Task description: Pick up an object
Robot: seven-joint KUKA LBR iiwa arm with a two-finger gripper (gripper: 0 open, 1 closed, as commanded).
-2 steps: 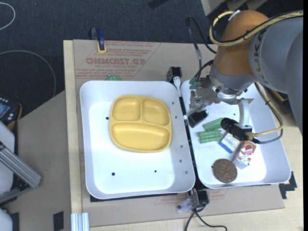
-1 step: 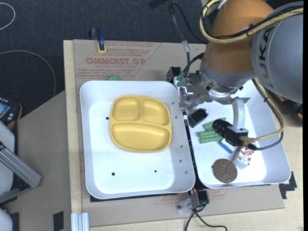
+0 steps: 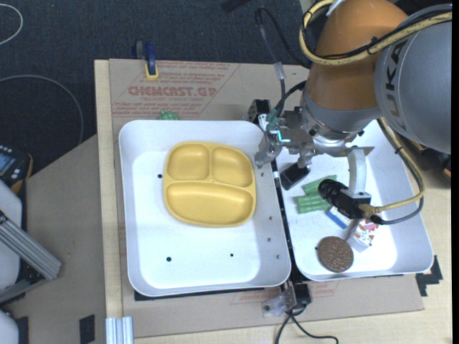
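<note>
Beginning at the tool [image 3: 285, 155]: poised low over the left edge of the right bin [image 3: 409, 264], hard by the ridge shared with the left bin [image 3: 136, 213]. Released or clenched, cannot tell from this slanting look down, with the wrist hardware in the way. Nothing seen held.

Just below it in the view, a small black piece [image 3: 294, 173], lying aslant on the bin floor or possibly raised off it; hard to say which.

Next outward, toward the view's right and a little lower: the upper green piece [image 3: 320, 185] and the lower green piece [image 3: 309, 205], close together, each with its long axis running from lower left up to upper right. Judged the likeliest targets (nearest to the tool, and slim enough to span). Hence a short shift rightward and down in the view, then a closing direction set across that slant, not along it.

Farther off in the same bin, a brown disc [image 3: 335, 254] lying flat near the front wall, and a small white-and-red packet [image 3: 364, 235] just beside it.

Over in the left bin, well apart from the tool, a yellow divided plate [image 3: 210, 183], broad and shallow, judged awkward to grip.

Task not yet done, by the look of it.
</note>
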